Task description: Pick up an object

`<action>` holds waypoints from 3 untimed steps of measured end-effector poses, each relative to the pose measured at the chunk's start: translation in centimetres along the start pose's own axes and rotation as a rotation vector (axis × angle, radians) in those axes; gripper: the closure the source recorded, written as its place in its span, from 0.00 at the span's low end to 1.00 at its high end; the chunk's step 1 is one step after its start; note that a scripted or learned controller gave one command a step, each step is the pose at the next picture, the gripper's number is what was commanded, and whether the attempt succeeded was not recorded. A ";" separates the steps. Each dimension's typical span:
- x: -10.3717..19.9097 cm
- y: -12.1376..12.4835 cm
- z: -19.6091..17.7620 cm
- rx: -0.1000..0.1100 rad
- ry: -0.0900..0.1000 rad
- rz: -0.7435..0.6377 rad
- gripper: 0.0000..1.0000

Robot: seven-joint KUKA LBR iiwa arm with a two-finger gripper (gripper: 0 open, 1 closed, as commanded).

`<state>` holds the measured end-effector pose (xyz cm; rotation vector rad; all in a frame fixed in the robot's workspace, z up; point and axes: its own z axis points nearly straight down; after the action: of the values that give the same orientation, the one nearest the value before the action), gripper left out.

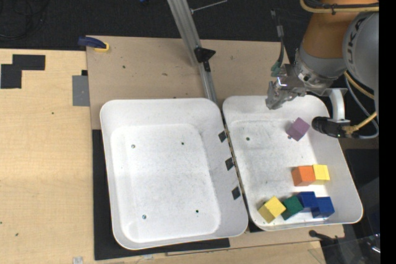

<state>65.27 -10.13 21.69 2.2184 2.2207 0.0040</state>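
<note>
Six blocks lie in the right bin: four clustered at its near edge, an orange block and yellow block midway, and farther back a purple block, just near-right of the gripper hovering at the far edge, its state untellable.

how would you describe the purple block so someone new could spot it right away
Start at the right-hand white bin of the two on the bench. In its upper part, just below and right of the claw, lies the purple block. It sits alone and tilted, the only purple piece, well apart from the orange block, yellow blocks, green block and blue blocks clustered near the bin's lower edge.
</note>
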 end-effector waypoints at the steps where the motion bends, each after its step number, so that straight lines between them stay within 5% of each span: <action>1: 0.0 0.0 -0.1 0.005 0.000 0.000 1.00; 3: 9.5 -1.7 1.3 0.009 0.002 -0.002 1.00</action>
<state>63.57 -0.61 20.35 2.2217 2.2286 -0.0036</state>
